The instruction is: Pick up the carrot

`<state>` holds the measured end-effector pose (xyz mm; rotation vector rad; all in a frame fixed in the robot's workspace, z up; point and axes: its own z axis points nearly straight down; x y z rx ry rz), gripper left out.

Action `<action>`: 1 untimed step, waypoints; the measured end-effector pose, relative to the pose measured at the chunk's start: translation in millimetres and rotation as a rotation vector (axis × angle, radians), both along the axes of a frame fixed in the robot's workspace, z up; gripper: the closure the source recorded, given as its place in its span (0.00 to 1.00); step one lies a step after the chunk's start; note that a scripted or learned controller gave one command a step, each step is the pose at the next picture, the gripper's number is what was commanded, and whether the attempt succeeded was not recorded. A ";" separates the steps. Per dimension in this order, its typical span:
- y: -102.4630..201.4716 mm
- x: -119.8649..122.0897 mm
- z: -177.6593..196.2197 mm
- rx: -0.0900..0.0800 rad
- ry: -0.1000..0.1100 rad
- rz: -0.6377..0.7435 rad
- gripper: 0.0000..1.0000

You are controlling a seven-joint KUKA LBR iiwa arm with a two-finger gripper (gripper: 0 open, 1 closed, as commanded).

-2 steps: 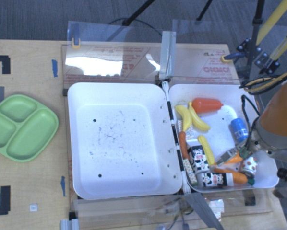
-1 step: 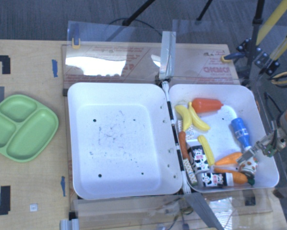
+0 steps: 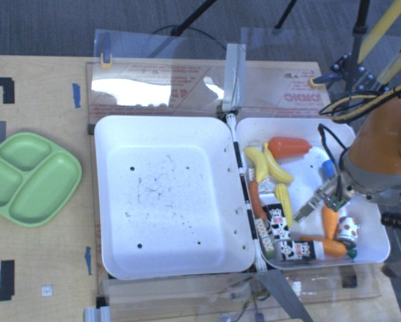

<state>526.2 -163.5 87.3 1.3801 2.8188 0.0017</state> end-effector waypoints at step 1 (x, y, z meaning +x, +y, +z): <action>-0.4 0.8 10.3 0.000 -0.003 -0.002 1.00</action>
